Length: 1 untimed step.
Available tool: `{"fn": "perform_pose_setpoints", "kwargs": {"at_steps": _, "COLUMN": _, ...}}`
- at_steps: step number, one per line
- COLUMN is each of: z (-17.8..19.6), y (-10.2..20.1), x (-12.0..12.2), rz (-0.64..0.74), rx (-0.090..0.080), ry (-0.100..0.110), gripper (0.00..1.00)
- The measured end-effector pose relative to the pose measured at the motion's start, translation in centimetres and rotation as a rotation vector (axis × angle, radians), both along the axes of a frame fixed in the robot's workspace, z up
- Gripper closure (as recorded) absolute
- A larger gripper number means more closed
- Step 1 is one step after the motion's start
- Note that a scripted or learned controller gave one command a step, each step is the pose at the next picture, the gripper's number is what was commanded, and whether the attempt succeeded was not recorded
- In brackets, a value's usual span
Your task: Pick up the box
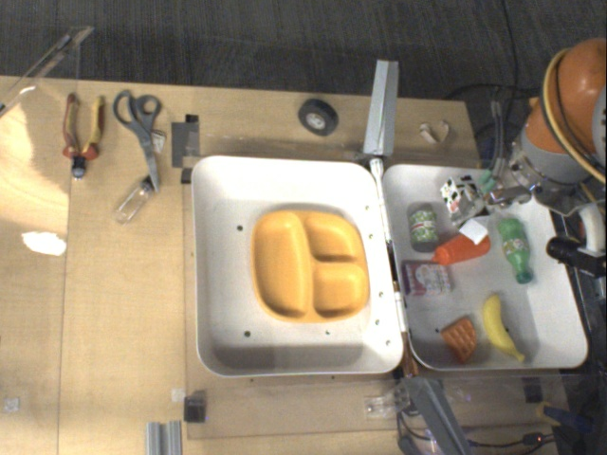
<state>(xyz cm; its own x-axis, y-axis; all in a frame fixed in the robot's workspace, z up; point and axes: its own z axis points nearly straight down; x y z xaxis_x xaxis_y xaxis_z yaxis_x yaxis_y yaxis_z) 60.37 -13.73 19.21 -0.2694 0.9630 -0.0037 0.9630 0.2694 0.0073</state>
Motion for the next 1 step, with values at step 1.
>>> {"fn": "perform_pose_setpoints", "kwargs": {"at_steps": 1, "z": 2.13, "y": 6.58, "x": -3.80, "rz": -0.220, "rx": 0.004, "ry": 0.002, "gripper": 1.00}}
